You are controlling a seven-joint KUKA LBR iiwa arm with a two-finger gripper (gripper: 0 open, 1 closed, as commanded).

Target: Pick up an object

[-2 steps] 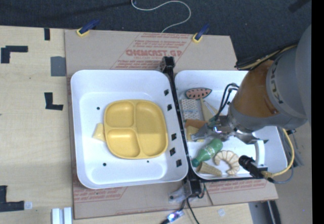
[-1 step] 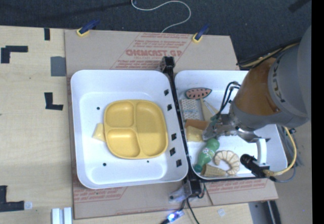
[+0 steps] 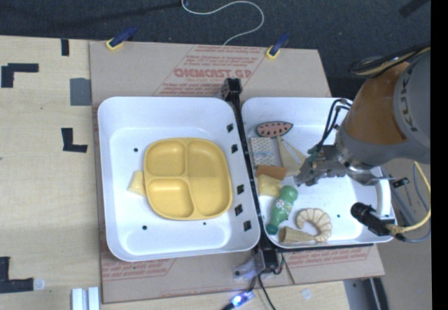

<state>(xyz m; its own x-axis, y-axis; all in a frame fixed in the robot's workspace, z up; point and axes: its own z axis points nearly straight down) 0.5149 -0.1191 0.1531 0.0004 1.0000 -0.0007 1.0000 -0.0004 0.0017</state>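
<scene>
Gripper (image 3: 306, 175) is lowered into right bin (image 3: 350, 205); finger state cannot be told. Green bottle (image 3: 281, 206) lies just below-left of it, croissant (image 3: 314, 222) just below. Both judged light, rigid plastic; bottle slippery, best pinched across its body.

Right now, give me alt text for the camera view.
The arm's gripper hangs low in the right bin among a green bottle, a croissant and other toy foods. A yellow divided plate lies in the left bin.
</scene>
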